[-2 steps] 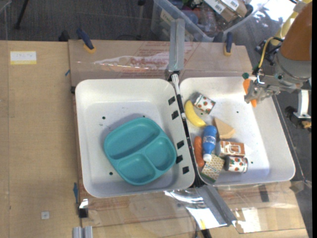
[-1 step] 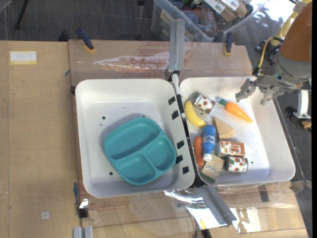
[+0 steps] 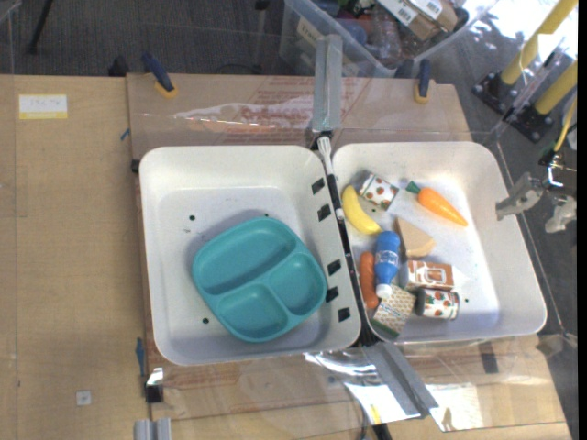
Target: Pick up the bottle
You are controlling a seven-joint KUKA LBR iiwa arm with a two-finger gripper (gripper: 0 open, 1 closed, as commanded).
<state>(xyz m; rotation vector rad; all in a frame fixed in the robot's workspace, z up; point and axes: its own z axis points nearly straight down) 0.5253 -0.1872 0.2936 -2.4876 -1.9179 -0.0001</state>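
The bench [image 3: 64, 246] carries two white bins side by side. The left bin [image 3: 174, 177] holds a teal divided plate [image 3: 260, 280] tilted toward its lower right, with bare floor along the top and left walls. The right bin [image 3: 486, 246] has open room on its right half; its clutter sits against the divider. There the bottle [image 3: 387, 258], blue-capped with a white body, lies between a banana [image 3: 359, 212], a tan wedge [image 3: 416, 239] and an orange piece [image 3: 368, 278]. Cartons [image 3: 431, 275] and a can [image 3: 438, 304] crowd its lower side; a carrot [image 3: 438, 205] lies above. The gripper [image 3: 537, 200] hangs at the bin's right rim, well apart from the bottle; whether it is clenched or released cannot be told.
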